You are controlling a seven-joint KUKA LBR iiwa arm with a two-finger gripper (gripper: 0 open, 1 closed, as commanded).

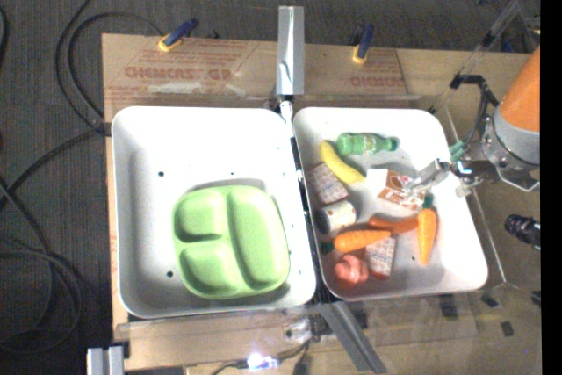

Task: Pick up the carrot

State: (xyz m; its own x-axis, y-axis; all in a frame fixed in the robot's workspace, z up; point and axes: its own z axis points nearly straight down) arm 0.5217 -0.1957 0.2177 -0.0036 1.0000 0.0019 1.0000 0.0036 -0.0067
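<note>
Orange carrot (427, 234) lay just under the gripper (436, 172), grip state untellable, and crowding toys risked a wrong grab.

Tray (231, 243) in left bin (140, 145); carrot (426, 234), likely banana (340, 162) in right bin (457, 263).

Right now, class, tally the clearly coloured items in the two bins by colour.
Orange: 2, carrot and carrot
Green: 2, bottle and divided tray
Yellow: 1, banana
Total: 5
</note>
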